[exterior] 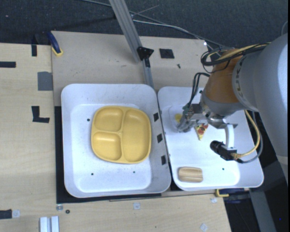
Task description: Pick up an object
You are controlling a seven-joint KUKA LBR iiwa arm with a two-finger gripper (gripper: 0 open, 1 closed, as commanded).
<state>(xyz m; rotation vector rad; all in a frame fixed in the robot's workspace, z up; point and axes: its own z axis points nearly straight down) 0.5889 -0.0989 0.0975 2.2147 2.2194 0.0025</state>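
My gripper (185,123) is low in the right bin (210,178), near its left-centre, under the orange-banded wrist. A small red and yellow object (201,130) lies just to the right of the gripper, partly hidden by it. A tan bread-roll shaped object (190,174) lies at the front of the same bin, well apart from the gripper. The left bin (77,144) holds a yellow divided plate (121,134).
A slanted metal pole (130,28) rises behind the bins. Cables (241,153) loop off the wrist over the right bin's right side. The grey arm (266,86) covers the bin's far right corner. The wooden bench (19,129) surrounds both bins.
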